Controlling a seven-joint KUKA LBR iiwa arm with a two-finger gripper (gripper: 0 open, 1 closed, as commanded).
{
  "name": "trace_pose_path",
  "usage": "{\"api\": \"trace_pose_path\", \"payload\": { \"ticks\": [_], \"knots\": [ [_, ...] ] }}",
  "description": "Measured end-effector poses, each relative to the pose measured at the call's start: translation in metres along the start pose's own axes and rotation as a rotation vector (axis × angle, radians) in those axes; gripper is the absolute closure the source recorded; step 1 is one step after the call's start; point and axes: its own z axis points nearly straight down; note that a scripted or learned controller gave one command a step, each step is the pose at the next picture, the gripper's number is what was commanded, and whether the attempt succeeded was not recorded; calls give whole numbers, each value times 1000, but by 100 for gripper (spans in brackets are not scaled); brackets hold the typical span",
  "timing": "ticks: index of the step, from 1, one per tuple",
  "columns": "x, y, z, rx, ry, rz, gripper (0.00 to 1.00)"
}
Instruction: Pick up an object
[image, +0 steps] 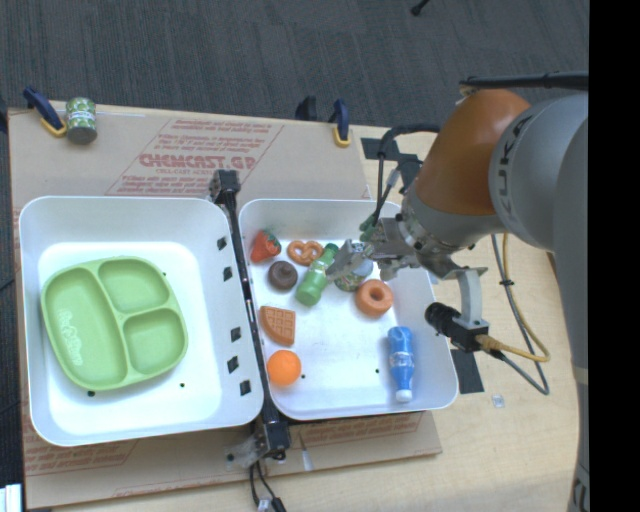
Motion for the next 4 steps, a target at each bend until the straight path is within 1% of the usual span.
{"api": "trace_pose_path", "payload": {
  "ticks": [1,2,3,4],
  "knots": [
    [-25,-8,129,-1,-1,-1,0],
    [-25,-7,119,0,-2,-7,100],
    [-21,-32,-4,-5,-2,1,100],
    [-59,-55,10,-2,-2,0,100]
  ]
}}
